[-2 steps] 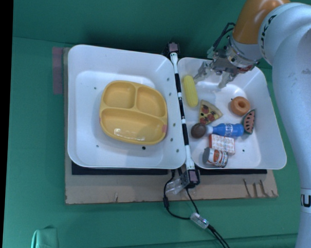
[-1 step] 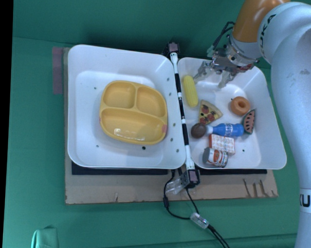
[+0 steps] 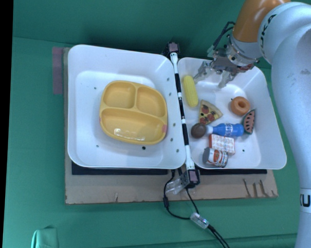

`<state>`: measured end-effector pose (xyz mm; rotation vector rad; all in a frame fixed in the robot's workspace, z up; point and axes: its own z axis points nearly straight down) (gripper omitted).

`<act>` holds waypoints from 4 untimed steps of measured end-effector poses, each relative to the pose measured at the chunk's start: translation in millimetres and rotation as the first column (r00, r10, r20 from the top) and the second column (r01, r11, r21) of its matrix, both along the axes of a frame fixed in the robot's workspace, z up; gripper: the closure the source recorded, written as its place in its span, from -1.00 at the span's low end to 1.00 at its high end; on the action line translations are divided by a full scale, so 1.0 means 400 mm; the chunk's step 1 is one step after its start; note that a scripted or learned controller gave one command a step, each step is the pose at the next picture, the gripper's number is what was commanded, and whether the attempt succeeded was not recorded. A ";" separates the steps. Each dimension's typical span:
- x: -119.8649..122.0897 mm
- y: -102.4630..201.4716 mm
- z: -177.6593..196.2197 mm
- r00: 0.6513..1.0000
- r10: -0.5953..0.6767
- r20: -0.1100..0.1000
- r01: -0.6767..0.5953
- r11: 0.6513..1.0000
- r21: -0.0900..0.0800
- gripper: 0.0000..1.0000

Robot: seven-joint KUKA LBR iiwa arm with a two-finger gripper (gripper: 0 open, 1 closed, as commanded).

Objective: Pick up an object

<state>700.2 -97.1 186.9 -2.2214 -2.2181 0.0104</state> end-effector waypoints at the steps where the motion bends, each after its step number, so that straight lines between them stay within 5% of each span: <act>1: 0.007 0.006 0.046 1.000 -0.002 0.009 0.002 1.000 0.005 1.00; 2: 0.007 0.001 0.046 1.000 -0.002 0.008 0.002 1.000 0.001 -1.00; 3: -0.042 0.002 0.000 1.000 -0.005 0.020 0.005 1.000 -0.004 -1.00; 4: 0.000 -0.002 0.000 1.000 0.001 0.000 -0.001 1.000 0.000 -1.00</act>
